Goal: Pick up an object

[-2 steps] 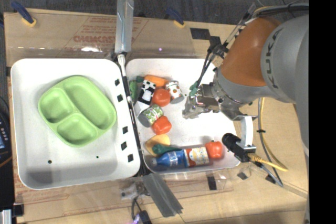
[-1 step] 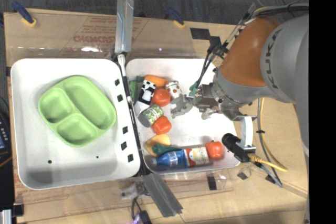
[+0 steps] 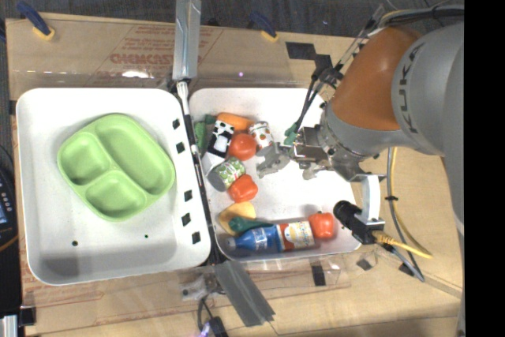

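Landmark: the right-hand shallow white plastic bin [image 3: 272,100]; every place below is read from it.
My gripper [image 3: 274,159]: low over the bin's middle, next to the toy pile; whether it is open or closed, I cannot tell.
Nearest target: a small round red-orange plastic tomato [image 3: 243,146], in the bin's left half, just beside my gripper.
Handling: I judge it light, rigid and smooth, so it may roll or squirt out; I would pinch it across its widest part.
Neighbours: a second red-orange round toy [image 3: 244,188] below it, a blue plastic bottle [image 3: 256,239] lying along the bin's near wall.
Room: crowded at the left wall; bare floor at the bin's right half gives room to move.
Other bin: a pale green divided plastic tray [image 3: 116,166].
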`<control>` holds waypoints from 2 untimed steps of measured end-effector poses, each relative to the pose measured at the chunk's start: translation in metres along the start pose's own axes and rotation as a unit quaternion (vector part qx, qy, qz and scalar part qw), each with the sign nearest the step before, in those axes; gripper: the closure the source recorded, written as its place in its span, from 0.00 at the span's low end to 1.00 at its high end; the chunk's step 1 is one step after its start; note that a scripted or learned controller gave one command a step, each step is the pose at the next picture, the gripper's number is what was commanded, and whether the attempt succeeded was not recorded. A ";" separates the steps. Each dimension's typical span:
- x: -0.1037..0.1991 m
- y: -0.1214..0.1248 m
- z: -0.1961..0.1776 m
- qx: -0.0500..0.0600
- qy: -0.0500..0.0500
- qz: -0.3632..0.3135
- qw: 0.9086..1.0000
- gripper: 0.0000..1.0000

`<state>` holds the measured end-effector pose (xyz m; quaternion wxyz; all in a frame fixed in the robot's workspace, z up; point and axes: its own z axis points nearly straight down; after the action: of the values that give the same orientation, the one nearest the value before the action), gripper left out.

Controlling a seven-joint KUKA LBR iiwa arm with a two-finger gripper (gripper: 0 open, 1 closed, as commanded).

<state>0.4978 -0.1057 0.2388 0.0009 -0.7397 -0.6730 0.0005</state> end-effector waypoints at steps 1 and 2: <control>0.000 0.000 0.000 0.000 0.000 0.000 1.000 0.00; 0.001 0.001 -0.010 0.001 0.000 -0.003 1.000 1.00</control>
<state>0.4984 -0.1051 0.2483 0.0018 -0.7375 -0.6753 0.0011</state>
